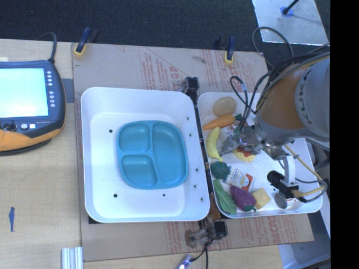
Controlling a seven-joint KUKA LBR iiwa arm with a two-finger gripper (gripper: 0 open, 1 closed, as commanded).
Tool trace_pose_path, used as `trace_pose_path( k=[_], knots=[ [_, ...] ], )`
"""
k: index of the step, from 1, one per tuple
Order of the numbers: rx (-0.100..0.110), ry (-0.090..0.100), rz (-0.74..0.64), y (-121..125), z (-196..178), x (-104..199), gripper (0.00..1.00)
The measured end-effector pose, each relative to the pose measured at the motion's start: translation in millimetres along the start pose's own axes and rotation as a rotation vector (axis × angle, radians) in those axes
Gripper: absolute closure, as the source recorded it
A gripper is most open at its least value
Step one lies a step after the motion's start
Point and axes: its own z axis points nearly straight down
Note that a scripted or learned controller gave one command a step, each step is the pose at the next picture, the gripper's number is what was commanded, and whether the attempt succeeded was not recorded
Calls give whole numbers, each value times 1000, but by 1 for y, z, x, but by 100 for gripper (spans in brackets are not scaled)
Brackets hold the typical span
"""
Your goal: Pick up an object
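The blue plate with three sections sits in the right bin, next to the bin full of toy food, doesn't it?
Not quite. The camera view shows the blue plate in the left bin, not the right. The toy food does fill the bin beside it, the right bin.

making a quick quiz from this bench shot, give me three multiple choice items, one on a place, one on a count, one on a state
1. Where does the blue plastic divided plate lie?
A. in the left white bin
B. in the right white bin
C. on the bare bench

2. How many compartments does the plate have?
A. two
B. three
C. five

3. How does the yellow toy banana stand to the orange toy carrot?
A. stacked on top of it
B. in the other bin
C. just below it in the picture, in the same bin

Answers:
1 A: the plate sits mid-floor in the left bin.
2 B: ridges split it into three wells.
3 C: both lie along the right bin's left side, near the grey two-finger gripper.
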Motion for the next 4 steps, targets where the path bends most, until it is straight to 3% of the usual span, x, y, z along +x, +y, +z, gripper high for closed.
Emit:
trace_pose_path(
  k=[1,2,3,4],
  knots=[
    [-1,-3,-1,0,-10,-1,100],
    [17,11,2,-70,5,-65,100],
    [12,11,0,43,-44,-66,100],
    [18,11,-2,-8,-26,-20,100]
  ],
)
